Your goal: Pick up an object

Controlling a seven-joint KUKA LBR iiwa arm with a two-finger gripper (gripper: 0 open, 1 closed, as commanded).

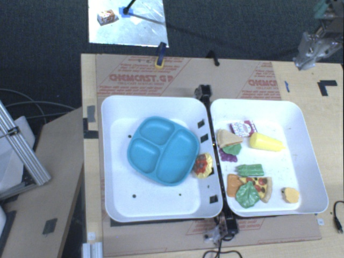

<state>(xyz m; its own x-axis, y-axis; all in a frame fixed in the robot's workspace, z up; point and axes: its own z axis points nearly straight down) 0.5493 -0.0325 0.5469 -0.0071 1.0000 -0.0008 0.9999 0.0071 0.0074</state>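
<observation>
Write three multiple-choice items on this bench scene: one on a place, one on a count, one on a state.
1. Where does the blue three-compartment plastic plate lie?
A. in the left white bin
B. in the right white bin
C. on the cardboard outside the bins

2. How many compartments does that plate have?
A. two
B. three
C. five

3. Where is the arm's hand in relation to the bins?
A. pressed down among the toy food
B. resting on the blue plate
C. up at the far right, beyond the right bin's far corner

Answers:
1. A, the plate sits inside the left white bin.
2. B, its ridges split it into three sections.
3. C, the hand hangs above the bench's far right corner, away from the yellow plastic block and the other toys in the right white bin.
</observation>
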